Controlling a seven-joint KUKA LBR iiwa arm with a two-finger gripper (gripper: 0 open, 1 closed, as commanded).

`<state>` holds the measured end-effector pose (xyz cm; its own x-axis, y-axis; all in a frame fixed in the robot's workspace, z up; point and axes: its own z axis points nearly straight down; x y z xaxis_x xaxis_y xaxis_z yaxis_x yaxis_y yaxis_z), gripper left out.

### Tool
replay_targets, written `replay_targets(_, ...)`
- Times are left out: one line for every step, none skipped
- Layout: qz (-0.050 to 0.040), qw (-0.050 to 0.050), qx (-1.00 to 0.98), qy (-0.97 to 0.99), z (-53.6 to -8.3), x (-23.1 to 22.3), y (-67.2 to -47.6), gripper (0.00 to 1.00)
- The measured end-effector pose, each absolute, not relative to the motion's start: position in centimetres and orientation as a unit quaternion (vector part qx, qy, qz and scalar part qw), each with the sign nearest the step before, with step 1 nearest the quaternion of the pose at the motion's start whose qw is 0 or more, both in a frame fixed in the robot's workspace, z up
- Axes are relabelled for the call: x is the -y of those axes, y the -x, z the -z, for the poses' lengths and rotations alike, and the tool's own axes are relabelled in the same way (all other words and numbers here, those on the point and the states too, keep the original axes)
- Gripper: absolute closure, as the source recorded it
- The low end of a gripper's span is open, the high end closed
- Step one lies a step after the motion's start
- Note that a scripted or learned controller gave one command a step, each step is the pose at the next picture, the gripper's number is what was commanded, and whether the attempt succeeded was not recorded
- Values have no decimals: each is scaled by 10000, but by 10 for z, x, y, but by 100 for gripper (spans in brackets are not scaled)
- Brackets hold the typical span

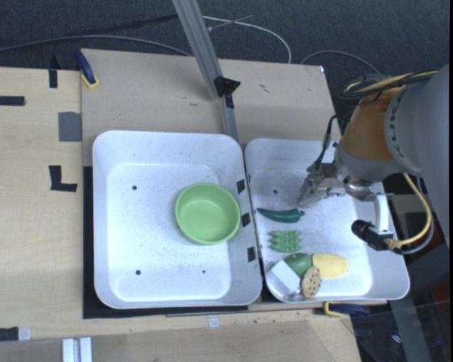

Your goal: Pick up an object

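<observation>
- Right now the end effector (311,194) hangs low in the right bin (275,157), just above the dark green pepper (281,214).
- Whether it is open or closed I cannot tell; nothing visibly sits in it.
- Risk, as I judge it: the pepper is thin and curved, so an off-centre descent could nudge it aside.
- Nearby lie a pea pod (285,240), a yellow lemon (329,265) and a green bowl (207,213) in the left bin (117,153).

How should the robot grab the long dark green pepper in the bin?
Probably across its thicker middle, coming straight down from above. The dark green pepper lies flat on the floor of the right bin, stretched left to right, so fingers closing across its narrow width should fit. Its ends taper and could slip. The gripper is just above its right end.
</observation>
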<state>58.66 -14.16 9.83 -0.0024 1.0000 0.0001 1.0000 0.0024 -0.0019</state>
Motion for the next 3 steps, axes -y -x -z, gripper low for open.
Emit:
replay_targets(9,-14,7073,7069,-156,143,-579,100)
replay_targets(14,-26,7079,7064,-217,142,-588,100)
replay_targets(12,-23,7078,7064,-270,142,-589,100)
